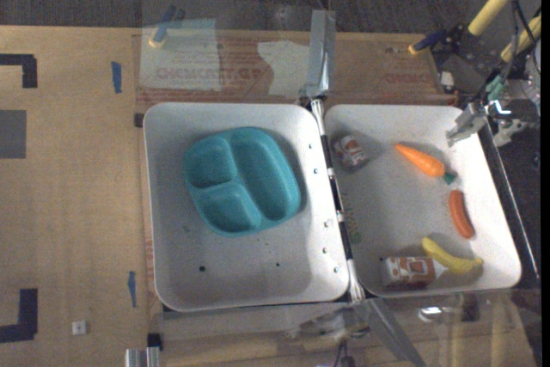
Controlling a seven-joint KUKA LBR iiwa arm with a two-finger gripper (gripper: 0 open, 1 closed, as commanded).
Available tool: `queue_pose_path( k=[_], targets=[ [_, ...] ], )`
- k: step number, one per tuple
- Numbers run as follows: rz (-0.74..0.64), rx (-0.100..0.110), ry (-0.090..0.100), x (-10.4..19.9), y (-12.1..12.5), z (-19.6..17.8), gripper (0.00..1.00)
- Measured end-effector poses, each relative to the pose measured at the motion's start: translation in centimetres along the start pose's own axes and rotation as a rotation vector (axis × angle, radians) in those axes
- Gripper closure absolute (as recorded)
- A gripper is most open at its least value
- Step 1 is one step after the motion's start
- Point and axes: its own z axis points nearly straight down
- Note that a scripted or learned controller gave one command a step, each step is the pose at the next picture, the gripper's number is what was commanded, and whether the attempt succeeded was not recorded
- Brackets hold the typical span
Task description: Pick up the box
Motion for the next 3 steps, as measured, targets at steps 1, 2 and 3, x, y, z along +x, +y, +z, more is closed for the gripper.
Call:
queue_pose_path(
  k=[1,2,3],
  targets=[
    [-0.012,-0.004,-0.003,-3.4,4.0,-1.9,0.0],
    [-0.344,0.0,0.0,4.3,4.4,11.9,0.0],
    [-0.365,-0.008,-0.003,7.7,3.6,18.3,0.0]
  ],
)
